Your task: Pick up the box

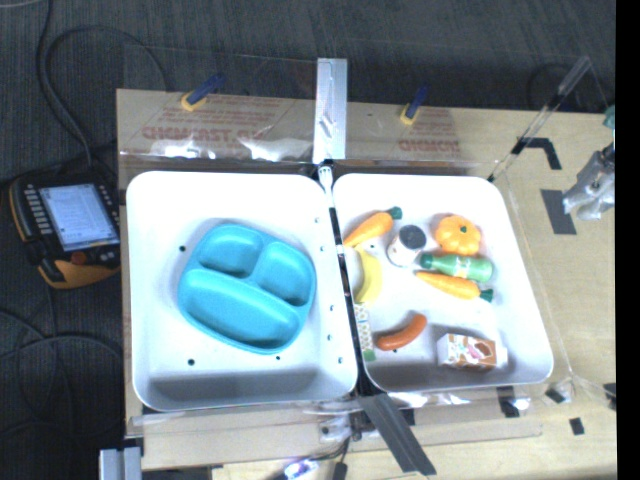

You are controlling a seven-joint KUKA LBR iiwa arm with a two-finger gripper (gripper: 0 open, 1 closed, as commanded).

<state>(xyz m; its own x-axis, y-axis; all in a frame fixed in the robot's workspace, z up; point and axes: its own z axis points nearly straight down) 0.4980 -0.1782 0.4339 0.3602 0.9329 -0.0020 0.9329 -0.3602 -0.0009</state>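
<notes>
The divided tray (247,285) lies in the left bin (150,268); the box (469,351), probably a carton, sits front-right in the right bin (515,268).

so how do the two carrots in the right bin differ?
The upper carrot lies by the bin's left wall; the lower carrot sits mid-bin, just under the green bottle. The upper one tilts up toward its green top at the right; the lower one slopes down to its top. The upper one looks stubbier, the lower slimmer. Both are orange with green tops.
</notes>
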